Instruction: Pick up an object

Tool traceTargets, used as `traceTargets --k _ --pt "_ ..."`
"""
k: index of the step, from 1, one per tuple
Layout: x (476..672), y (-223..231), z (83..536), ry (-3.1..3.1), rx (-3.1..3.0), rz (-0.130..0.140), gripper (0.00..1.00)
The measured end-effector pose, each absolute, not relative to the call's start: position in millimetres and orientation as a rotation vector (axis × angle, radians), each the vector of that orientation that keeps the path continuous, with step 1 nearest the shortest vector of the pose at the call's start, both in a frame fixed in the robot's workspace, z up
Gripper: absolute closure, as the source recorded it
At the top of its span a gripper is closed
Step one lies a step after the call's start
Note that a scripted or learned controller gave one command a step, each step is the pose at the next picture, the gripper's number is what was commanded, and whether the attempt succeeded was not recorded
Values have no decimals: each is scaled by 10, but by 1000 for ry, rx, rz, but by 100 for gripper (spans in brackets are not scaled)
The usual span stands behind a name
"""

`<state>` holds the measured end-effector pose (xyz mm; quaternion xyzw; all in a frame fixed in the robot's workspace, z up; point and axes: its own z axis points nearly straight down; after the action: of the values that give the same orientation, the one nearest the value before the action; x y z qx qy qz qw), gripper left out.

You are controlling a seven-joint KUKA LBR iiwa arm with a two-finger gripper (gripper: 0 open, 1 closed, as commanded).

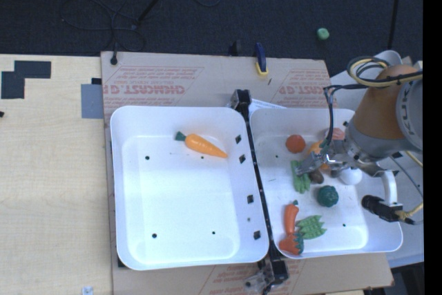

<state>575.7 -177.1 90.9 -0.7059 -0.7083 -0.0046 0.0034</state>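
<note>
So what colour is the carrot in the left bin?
Orange with a green top, seen in the camera view.

Glossy smooth white plastic bins (138, 169), matt brown cardboard sheet (179, 83) printed red, pale wood-grain table (48, 183), shiny plastic carrot (205, 145), dark matt carpet floor (207, 3)

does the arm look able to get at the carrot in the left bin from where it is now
Probably yes. The carrot lies alone on the left bin floor with open space all around it. The hand is low in the right bin among the toys, so it must lift over the divider first.
</note>
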Motion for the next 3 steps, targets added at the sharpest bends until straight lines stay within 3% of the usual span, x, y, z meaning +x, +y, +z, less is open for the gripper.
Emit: traceTargets --k 1,2,3 --pt "6218 -1473 901 -2206 -2217 26 0" --pt "6335 -851 854 -2177 -2202 55 0" --pt "6455 -1415 910 -2221 -2227 -4 0"
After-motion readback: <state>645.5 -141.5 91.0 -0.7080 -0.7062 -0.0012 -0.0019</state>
